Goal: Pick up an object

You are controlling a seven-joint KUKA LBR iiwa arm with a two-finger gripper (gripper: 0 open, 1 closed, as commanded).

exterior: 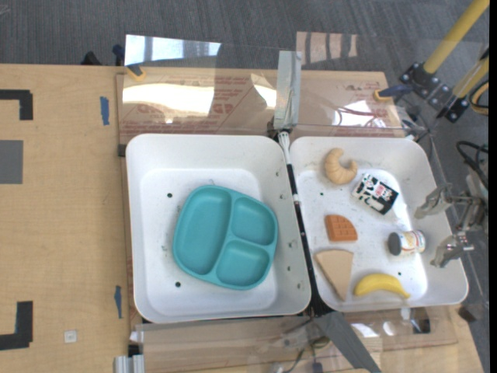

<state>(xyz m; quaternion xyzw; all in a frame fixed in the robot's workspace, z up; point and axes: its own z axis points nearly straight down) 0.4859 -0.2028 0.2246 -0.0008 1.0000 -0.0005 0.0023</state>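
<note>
The right bin [435, 286] holds several small objects. A tan croissant [339, 165] lies near its far wall. To its right is a black-and-white packet [376, 193]. An orange-brown waffle piece [340, 228] sits in the middle. A small white bottle with a dark cap [408, 242] lies on its side at the right. A beige wedge [334, 269] and a yellow banana [380, 286] rest near the front wall.
The left bin [147, 169] holds a teal divided plate [225, 236]. Metal clamps [450, 224] stick in over the right bin's right rim. A clear panel [202, 99] stands behind the bins. A yellow pole [458, 29] crosses the top right.
</note>
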